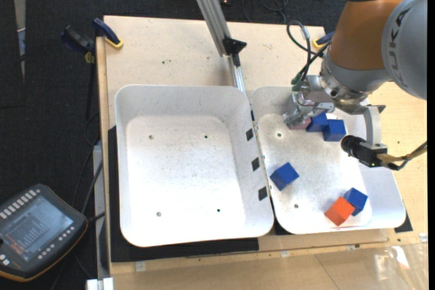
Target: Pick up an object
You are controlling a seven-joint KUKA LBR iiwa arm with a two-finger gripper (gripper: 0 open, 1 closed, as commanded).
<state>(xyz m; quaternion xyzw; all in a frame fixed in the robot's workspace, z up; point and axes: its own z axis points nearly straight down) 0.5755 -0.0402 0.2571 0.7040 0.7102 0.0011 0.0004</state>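
Observation:
My gripper (299,119) hangs low over the back of the right bin (380,176), close to its floor. Right beside it, on its right, lie two blue blocks (327,127) pressed together; the gripper's body touches or overlaps the nearer one. A lone blue cube (284,174) sits near the bin's left wall. At the front right corner an orange cube (339,212) rests against another blue cube (356,200). I see nothing lifted off the bin floor.
The left bin (180,159) adjoins the right one, with a ridge and black clips (256,163) between them. A grey metal pole (207,0) slants down to the bins' back edge. A black camera module (359,149) hangs off the wrist over the right bin.

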